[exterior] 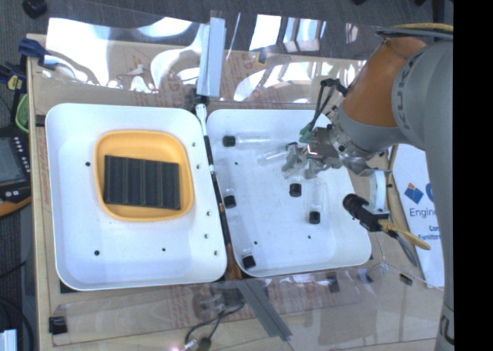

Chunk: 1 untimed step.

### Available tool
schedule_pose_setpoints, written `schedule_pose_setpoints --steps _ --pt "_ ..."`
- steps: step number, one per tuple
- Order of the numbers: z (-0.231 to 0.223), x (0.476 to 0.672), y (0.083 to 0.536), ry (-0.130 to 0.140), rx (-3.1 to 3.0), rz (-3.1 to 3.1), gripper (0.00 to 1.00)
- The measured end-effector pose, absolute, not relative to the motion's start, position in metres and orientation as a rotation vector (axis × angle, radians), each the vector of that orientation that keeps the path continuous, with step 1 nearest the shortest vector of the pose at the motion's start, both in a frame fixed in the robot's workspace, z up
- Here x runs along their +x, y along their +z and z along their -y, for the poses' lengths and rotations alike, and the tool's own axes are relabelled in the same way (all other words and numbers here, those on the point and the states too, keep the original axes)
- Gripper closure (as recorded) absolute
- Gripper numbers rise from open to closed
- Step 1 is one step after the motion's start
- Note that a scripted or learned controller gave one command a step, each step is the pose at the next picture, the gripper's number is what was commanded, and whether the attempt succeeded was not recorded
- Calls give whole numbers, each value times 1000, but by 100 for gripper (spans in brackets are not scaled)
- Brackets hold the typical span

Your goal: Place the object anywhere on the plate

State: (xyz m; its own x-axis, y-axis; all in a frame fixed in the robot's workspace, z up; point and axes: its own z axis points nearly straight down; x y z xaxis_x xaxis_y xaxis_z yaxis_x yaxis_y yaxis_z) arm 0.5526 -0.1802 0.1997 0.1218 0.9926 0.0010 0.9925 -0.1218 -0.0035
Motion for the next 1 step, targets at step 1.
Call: schedule_pose_setpoints --steps 1 --pt "131 476 179 4 -2170 2264 100"
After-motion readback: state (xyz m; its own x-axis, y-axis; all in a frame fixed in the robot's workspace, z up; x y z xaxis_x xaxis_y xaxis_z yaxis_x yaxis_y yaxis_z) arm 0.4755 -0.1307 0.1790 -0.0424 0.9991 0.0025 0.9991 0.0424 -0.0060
